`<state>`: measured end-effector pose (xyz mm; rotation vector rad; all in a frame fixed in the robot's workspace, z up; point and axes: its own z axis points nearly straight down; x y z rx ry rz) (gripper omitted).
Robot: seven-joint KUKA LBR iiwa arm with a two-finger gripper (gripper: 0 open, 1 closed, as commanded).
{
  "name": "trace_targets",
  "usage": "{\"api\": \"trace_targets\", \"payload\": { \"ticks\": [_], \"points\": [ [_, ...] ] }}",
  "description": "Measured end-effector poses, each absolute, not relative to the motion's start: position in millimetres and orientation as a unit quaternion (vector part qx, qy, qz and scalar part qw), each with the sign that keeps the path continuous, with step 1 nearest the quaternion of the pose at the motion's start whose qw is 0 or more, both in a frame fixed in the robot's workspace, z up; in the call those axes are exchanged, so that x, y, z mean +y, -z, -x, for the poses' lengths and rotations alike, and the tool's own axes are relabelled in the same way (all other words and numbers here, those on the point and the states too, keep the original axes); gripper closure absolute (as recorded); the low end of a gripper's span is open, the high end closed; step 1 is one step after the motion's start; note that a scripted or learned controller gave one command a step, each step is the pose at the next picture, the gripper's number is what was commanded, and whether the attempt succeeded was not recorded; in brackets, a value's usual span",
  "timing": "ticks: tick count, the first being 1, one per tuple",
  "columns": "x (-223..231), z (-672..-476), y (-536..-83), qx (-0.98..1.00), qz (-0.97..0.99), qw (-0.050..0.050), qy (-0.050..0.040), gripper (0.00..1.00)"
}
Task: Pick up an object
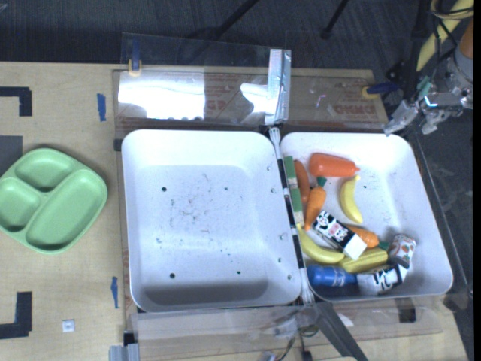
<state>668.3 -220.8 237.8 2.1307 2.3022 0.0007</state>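
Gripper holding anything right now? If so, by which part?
Nothing held. The gripper is up by the right bin's far corner, nothing between its fingers; the toys lie in the bin.

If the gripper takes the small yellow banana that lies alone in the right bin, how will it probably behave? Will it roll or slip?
The yellow banana looks like a smooth plastic toy, so it is probably light and stiff but may slip between fingers. Its curved shape suggests it would pivot or rock rather than roll far. It lies apart from the orange carrot on the bin's flat floor, so a push would likely slide it.
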Motion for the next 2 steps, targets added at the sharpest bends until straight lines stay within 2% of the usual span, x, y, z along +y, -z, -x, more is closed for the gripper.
{"api": "trace_targets", "payload": {
  "ticks": [1, 2],
  "points": [
    [-204.8, -625.4, -174.3, 0.838, -0.545, 0.001, -0.0005, 0.00],
    [-158.2, -612.4, -114.0, 0.831, -0.557, 0.001, -0.0004, 0.00]
  ]
}}
